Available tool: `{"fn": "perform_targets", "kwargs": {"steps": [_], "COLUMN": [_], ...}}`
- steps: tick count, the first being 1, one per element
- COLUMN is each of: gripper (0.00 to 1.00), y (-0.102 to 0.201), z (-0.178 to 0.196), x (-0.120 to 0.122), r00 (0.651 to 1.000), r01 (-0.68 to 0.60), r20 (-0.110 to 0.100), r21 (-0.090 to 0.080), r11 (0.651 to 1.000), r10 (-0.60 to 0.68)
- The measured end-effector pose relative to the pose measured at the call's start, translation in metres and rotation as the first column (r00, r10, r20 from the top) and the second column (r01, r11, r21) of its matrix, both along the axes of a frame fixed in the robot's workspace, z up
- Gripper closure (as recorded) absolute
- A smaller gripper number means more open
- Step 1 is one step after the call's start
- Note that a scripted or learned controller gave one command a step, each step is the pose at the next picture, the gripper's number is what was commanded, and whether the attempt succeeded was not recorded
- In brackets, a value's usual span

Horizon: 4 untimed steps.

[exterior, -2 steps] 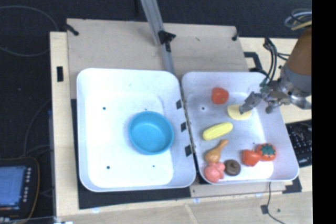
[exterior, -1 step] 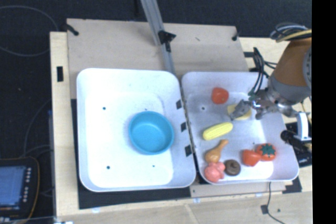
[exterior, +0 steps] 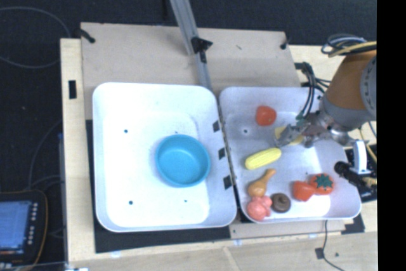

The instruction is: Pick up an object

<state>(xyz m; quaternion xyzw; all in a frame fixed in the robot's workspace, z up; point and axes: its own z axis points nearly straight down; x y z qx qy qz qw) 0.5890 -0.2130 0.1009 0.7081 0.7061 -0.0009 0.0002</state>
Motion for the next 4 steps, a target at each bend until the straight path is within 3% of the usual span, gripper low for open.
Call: {"fn": "perform_targets", "kwargs": {"steps": [1, 3, 4], "gripper": [1.00, 1.00, 1.00], "y": [-0.001, -0.005, -0.006], "z": [0.014, 0.129, 0.142], "x": [0.002, 0.009, 0.010], "r00": [1.000, 1.000, 1.000], "r01": [0.001, -0.006, -0.011], "r20": [0.008, 0.008, 0.006], "r21": [-0.001, 0.000, 0.001], "r11": [1.000, 1.000, 1.000], "r10": [-0.001, 0.006, 0.011]}}
